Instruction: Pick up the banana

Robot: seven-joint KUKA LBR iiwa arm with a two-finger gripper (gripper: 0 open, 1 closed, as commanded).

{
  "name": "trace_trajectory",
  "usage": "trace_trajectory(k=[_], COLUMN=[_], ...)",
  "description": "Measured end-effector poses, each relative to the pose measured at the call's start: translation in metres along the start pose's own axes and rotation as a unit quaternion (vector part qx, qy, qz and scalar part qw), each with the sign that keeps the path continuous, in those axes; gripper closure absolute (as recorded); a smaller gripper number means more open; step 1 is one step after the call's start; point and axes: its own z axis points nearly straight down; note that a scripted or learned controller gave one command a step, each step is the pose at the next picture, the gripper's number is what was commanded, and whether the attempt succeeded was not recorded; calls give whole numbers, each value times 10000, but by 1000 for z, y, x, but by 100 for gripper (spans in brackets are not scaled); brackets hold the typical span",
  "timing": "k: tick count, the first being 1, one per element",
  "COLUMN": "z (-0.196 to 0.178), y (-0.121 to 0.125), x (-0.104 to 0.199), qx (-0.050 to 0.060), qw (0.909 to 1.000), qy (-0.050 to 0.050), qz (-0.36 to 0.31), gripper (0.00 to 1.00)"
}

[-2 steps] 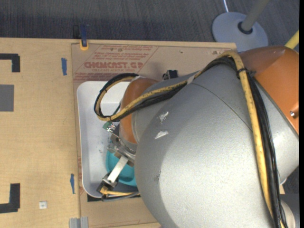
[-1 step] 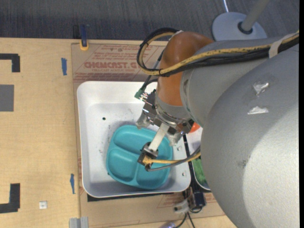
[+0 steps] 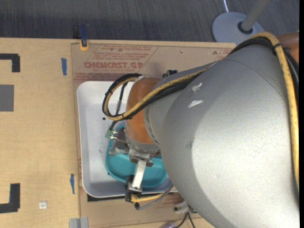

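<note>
The banana's place cannot be told; it is judged to be lying under the arm (image 3: 228, 127) in the white bin (image 3: 88, 127), by the teal bowl (image 3: 116, 169); the gripper (image 3: 122, 145) is risking a grasp on the bowl instead, working over a hidden target; the arm is reaching in from the right, wrist pointing down over the bowl; the gripper's opening cannot be told

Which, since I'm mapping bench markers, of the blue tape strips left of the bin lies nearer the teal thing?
The lower strip, by the bin's bottom-left corner, level with the teal thing; the upper strip lies above the bin.
</note>
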Motion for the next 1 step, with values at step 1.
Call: trace_trajectory(k=[1], z=[-54], y=[-11], x=[11], qx=[49], qw=[9830], qy=[-25], qz=[-1836], gripper=[0])
